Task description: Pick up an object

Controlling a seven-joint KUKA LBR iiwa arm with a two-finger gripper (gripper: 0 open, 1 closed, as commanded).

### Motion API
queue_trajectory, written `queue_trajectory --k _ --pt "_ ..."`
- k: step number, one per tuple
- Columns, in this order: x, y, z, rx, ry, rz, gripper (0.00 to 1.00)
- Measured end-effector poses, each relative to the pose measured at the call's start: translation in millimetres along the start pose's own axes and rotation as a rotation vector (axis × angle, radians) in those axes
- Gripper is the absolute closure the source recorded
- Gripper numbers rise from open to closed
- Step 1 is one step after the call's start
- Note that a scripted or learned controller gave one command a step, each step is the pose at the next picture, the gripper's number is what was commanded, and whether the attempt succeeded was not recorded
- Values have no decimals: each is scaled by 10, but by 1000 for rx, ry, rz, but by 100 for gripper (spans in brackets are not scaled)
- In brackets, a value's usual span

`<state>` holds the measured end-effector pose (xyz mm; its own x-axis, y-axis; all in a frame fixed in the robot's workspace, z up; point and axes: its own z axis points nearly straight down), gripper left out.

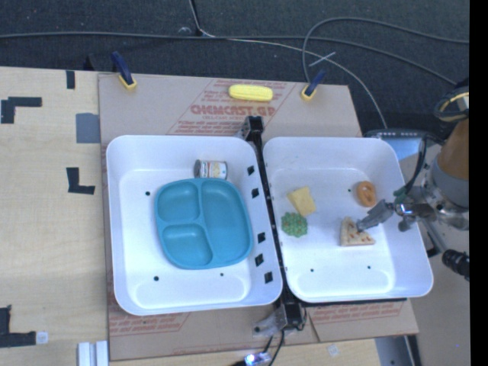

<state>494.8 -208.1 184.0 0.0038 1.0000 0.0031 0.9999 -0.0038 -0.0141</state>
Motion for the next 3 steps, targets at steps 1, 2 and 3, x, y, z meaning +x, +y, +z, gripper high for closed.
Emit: queue_trajectory --k 1,2,3 --pt "4 33 -66 -12 -3 -4 0" --pt "66 16 382 -9 -2 -5 0" --pt "34 35 824 -9 -3 -5 0"
